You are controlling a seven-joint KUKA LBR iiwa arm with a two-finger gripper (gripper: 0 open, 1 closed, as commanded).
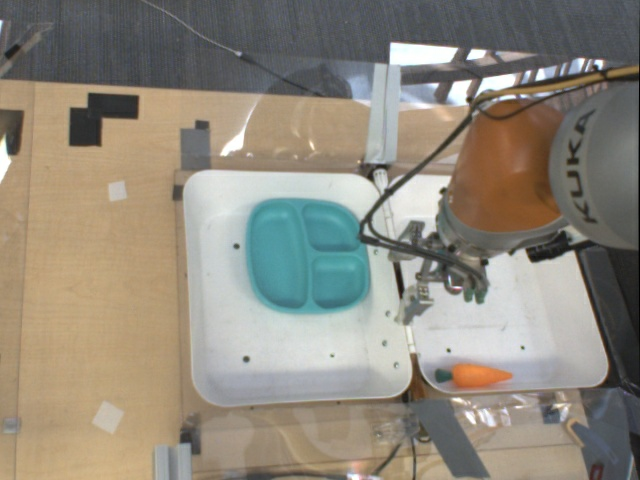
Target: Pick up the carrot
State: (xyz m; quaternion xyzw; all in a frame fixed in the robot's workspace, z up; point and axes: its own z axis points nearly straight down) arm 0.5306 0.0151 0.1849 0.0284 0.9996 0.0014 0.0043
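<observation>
A: So, where's the small orange carrot with the green tip point(481, 375)?

B: Lying in the right-hand shallow white bin point(590, 363), hard against its near wall. Long axis runs along that wall, left to right.

A: And the grey two-finger gripper point(445, 286)?

B: Above the same bin, further back and slightly left of the carrot, well apart. Carrying nothing. Fingers blurred, spread or pressed together — cannot tell.

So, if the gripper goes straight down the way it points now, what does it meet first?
Probably the bare floor of the right white bin; the gripper hangs apart from the orange carrot, though depth is unclear.
</observation>
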